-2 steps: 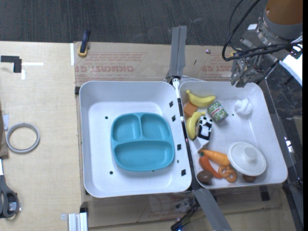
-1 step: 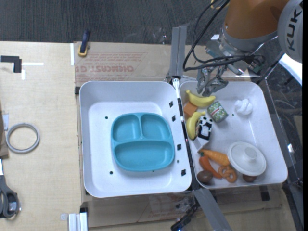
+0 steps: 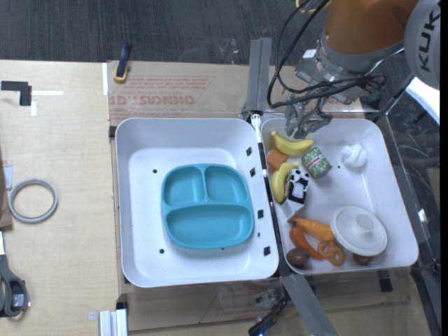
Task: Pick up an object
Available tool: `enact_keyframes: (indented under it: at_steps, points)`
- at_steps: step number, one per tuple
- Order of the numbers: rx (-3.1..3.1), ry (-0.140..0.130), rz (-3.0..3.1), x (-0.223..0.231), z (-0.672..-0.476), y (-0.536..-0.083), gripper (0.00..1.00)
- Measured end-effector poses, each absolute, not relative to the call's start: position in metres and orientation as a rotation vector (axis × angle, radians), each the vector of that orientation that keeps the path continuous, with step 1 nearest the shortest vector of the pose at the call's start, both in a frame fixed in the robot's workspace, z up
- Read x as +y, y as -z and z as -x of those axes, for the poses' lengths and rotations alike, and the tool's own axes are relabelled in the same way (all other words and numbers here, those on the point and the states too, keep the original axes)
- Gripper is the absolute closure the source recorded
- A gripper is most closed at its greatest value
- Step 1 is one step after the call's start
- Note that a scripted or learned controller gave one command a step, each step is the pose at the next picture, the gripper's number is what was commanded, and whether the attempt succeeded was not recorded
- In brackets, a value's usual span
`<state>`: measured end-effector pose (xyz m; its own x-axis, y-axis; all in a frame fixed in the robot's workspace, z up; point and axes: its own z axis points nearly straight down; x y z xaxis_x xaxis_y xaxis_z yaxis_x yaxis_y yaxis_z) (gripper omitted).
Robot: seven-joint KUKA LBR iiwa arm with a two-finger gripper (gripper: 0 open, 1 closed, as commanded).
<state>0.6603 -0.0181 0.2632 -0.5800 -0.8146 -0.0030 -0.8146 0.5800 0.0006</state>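
Observation:
My gripper (image 3: 306, 123) hangs over the back left of the right bin (image 3: 392, 187), just above a yellow banana (image 3: 291, 145); nothing shows between its fingers. Below that banana lie an orange piece (image 3: 277, 157), a second banana (image 3: 280, 182), a small green can (image 3: 316, 163) and a black-and-white toy (image 3: 299, 185). A white crumpled item (image 3: 355, 155) sits at the back right. Toward the front are a carrot (image 3: 312, 227), a white lidded bowl (image 3: 358, 231) and a dark brown round item (image 3: 299, 258).
The left bin (image 3: 133, 187) holds a blue divided plate (image 3: 208, 206). A divider rail (image 3: 260, 75) runs between the bins. On the bench at left lie a grey tape ring (image 3: 31, 200) and scissors (image 3: 12, 294). Cables hang from the arm above the right bin.

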Motion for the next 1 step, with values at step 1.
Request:
enact_keyframes:
  at_steps: [1]
  points:
    - [2.676, -0.003, 1.639, -0.0517, -0.6603, -0.2908, 1.00]
